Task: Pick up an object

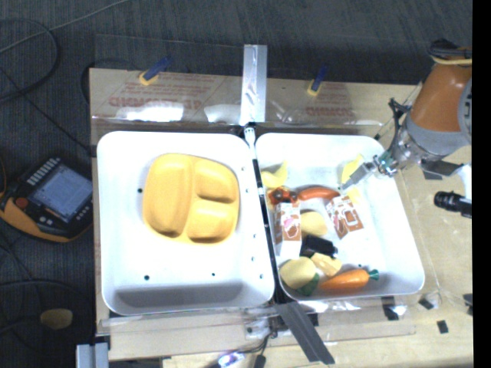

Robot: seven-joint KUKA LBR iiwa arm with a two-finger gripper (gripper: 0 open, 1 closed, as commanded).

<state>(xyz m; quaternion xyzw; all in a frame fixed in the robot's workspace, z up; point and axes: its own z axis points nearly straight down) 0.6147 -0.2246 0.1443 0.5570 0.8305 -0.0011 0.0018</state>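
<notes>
Watching my gripper (354,176) hover at two o'clock in the right bin (399,228), above the toys; its state I cannot tell.

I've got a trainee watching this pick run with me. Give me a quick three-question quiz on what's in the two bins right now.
1. True or false: the yellow divided tray lies in the left bin.
2. Which item lies nearest the right bin's front edge? A) toy carrot B) red sausage C) black item
3. Fill in: the gripper is over the ____ bin, near its back right corner.

Key
1. True; the tray is the one large thing there.
2. A; the carrot lies by the front wall, with the sausage and the black item farther back.
3. Right.
</notes>
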